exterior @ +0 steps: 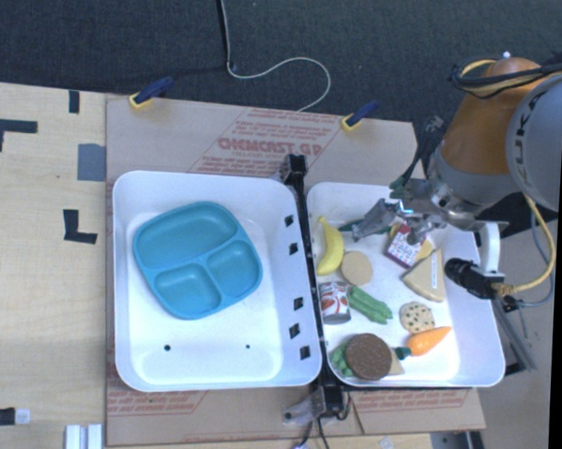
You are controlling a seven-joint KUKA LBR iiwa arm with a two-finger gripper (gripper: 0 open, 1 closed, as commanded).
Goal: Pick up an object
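Two white bins sit side by side on the bench, and the arm (497, 127) leans in from the right over the right bin (476, 365). Its gripper (380, 217) hangs low above that bin's upper part, fingers spread wide apart with nothing between them, one dark finger (364, 225) pointing toward the banana (331, 247). Just beside the gripper lies a small red-and-white packet (404, 246), touching a pale cheese wedge (427, 275). Below the banana rests a round tan biscuit (358, 268), then a small can (334, 301) next to a green pea pod (370, 303). Near the bin's lower edge I see a speckled cookie (415, 316), a carrot (429, 340) and a burger (368, 356) with something green at its side. Over in the left bin (133, 352) lies a blue divided plate (197, 259), well apart from everything else.
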